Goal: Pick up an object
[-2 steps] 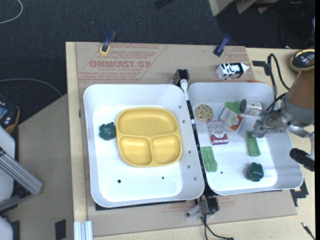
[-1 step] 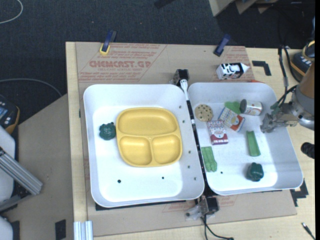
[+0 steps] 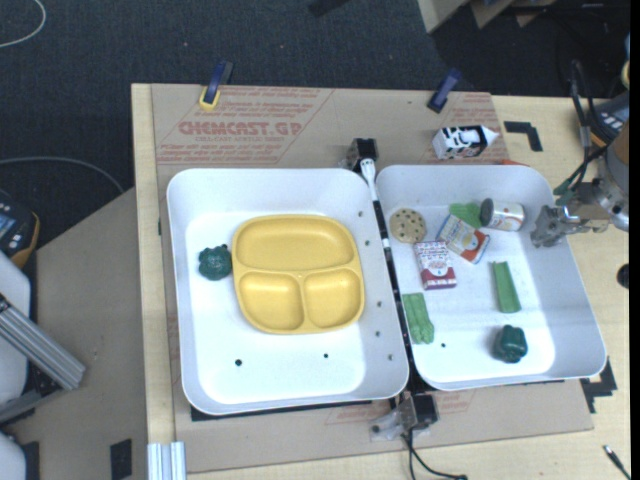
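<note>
The right bin (image 3: 590, 318) held the candidates for picking, and the yellow divided plate (image 3: 298, 271) in the left bin (image 3: 190, 268) served as the landmark. Right of the plate, past the seam between the bins, lay a round cookie (image 3: 406, 225). Further right sat a small red-and-white carton (image 3: 435, 265), a tilted packet (image 3: 462, 238) and a small can on its side (image 3: 505, 214). A flat green piece (image 3: 418, 318) lay right of the plate's lower corner, a green stick (image 3: 505, 286) further right, and a dark green pepper-like toy (image 3: 509, 343) furthest right and lower. A dark green lump (image 3: 214, 262) lay just left of the plate.

The gripper (image 3: 556, 224) hung over the right bin's right edge, beside the can, with nothing visibly in it; its opening could not be judged from this view.

All of these looked like light toy food, probably hard and somewhat slick plastic. The can would likely roll unless pinched across its round body. The carton offered flat parallel sides, the easiest hold. The stick wanted a grasp across its narrow width.

The board under the bins read "CHEMCAST GP" in red. The printing on the carton, the can and a black-and-white carton (image 3: 464, 141) above the right bin was too small to read.
</note>
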You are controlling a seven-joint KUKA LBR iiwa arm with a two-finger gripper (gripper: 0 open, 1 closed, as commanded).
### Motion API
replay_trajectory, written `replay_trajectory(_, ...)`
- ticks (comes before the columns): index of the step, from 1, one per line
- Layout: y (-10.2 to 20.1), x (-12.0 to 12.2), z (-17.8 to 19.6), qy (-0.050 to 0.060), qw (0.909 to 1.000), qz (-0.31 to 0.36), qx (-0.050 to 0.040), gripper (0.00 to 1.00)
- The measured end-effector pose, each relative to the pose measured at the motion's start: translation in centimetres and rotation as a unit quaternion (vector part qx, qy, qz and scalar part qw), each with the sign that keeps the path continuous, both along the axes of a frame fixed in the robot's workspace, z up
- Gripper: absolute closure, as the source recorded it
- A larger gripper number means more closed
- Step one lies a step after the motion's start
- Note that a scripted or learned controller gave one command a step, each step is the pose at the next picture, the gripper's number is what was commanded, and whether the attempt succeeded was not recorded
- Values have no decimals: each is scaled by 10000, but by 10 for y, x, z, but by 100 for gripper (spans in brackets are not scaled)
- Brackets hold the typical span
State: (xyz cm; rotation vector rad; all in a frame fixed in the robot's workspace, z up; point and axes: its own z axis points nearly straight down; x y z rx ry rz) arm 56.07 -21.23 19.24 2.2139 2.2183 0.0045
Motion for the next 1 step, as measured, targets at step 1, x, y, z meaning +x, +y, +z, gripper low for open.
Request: replay_trajectory(1,0,1,35,3,10000,-2,0,100)
